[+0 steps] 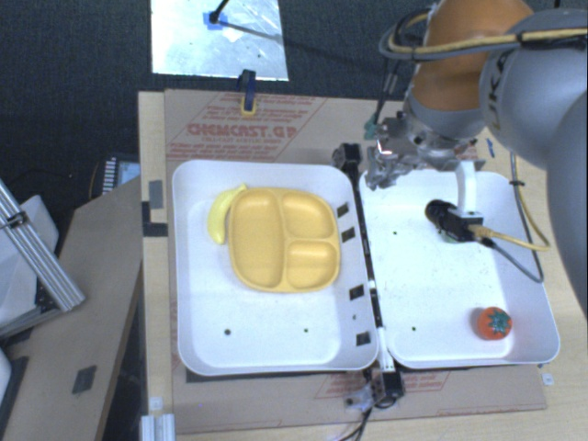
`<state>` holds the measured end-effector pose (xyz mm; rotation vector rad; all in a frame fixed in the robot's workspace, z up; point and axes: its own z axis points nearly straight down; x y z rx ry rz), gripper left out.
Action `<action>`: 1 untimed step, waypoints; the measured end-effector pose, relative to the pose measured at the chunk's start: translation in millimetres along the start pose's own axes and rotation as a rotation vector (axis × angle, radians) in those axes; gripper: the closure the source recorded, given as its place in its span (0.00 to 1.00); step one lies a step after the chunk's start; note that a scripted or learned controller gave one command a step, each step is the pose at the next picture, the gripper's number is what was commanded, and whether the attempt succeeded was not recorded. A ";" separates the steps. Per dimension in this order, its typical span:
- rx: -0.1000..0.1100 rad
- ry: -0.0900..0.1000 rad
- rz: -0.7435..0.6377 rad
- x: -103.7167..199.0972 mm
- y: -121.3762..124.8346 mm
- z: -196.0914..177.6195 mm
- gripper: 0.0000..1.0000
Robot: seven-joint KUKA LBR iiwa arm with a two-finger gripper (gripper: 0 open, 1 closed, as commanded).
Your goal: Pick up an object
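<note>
End effector (pixel 393 159) over far left corner of right bin (pixel 514 338), grip state unclear, orange tomato-like toy (pixel 492 322) near right, yellow divided plate (pixel 281 239) and banana (pixel 220 211) in left bin (pixel 197 338)

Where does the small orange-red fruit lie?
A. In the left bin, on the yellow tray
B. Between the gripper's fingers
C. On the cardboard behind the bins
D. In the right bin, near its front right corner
D: the orange-red fruit rests on the floor of the right bin, near its front right corner.
</note>
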<state>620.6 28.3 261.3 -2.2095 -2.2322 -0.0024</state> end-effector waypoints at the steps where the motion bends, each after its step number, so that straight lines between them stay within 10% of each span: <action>1: 0.000 0.000 0.000 54.2 10.6 21.2 1.00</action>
